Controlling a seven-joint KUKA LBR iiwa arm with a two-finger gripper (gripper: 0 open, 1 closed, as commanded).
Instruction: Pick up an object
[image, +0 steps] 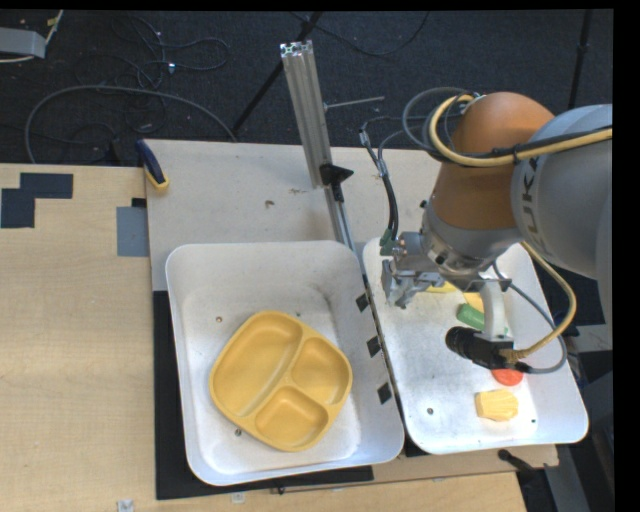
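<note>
The gripper (400, 291) hangs low at the far left of the right bin (440, 425), whether spread or closed I cannot tell, with 1 yellow block (497, 404) well off toward the near right corner.

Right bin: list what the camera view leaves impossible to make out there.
- Gripper: whether it is open or shut; the wrist above masks it.
- Green object: shape unclear, partly under the arm's cables.
- Red object: identity unclear; small, half behind a black part.
- Right bin: its upper-right part lies under the arm.
</note>
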